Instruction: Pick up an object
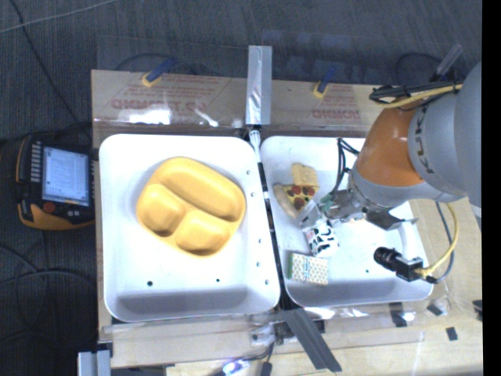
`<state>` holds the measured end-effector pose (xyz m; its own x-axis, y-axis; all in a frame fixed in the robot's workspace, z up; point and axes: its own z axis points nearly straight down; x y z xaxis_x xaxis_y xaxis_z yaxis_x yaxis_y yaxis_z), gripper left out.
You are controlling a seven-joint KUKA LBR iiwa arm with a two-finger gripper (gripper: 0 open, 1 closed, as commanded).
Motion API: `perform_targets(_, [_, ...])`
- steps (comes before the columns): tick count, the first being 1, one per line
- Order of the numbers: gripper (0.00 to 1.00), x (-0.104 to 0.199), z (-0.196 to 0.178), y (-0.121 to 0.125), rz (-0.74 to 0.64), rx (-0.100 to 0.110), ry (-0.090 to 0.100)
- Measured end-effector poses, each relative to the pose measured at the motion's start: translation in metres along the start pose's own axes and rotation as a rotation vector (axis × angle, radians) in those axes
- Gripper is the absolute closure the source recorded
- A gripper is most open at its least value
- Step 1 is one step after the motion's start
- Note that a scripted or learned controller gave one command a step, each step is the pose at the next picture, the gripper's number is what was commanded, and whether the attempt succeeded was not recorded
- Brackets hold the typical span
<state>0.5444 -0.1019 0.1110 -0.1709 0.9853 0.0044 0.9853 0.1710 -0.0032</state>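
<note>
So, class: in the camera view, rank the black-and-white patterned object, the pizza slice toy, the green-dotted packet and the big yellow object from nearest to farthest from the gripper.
Measured from the gripper:
1. Black-and-white patterned object, right bin, just below it.
2. Pizza slice toy, right bin, up and left; close to the first.
3. Green-dotted packet, right bin's lower left.
4. Big yellow object, left bin.

Glossy yellow plastic lump; smooth white bins.

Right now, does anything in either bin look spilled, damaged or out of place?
Nothing stands out. The yellow bread-shaped object sits whole in the left bin; the pizza slice, black-and-white object and small green-patterned pack lie apart in the right bin.
</note>
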Motion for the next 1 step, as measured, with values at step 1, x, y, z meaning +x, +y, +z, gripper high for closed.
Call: perform_targets(1, [1.00,0.0081,-0.0718,0.0283,-0.172,-0.001,-0.002])
